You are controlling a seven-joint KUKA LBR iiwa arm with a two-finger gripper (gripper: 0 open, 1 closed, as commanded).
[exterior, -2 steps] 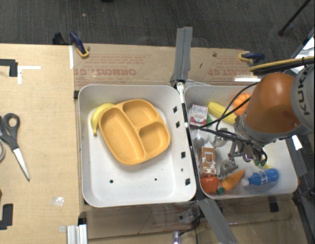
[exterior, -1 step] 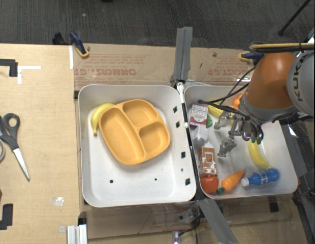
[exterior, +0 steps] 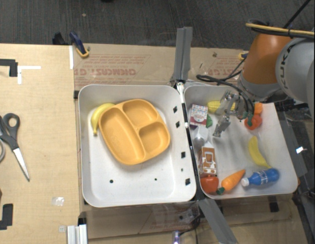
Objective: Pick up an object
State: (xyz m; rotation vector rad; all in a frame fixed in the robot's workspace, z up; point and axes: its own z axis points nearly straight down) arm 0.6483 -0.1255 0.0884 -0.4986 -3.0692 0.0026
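Observation:
My gripper [exterior: 222,122] hangs low over the upper middle of the right bin [exterior: 279,136], with nothing visibly held in it. Just left of it lie a red and white packet [exterior: 199,113], a small yellow piece [exterior: 214,105] and a green bit [exterior: 209,121]. A red-orange toy fruit [exterior: 253,121] sits close on its right. Further down the bin are a yellow banana [exterior: 257,152], a blue bottle [exterior: 262,177], an orange carrot [exterior: 232,179], a red tomato [exterior: 209,184] and a brown packet [exterior: 207,159].
The left bin [exterior: 91,177] holds a yellow divided plate [exterior: 134,130] with a second banana [exterior: 99,116] tucked against its left rim. Scissors [exterior: 12,141] lie on the wooden bench at far left. The grey and orange arm [exterior: 272,60] crosses the right bin's top corner.

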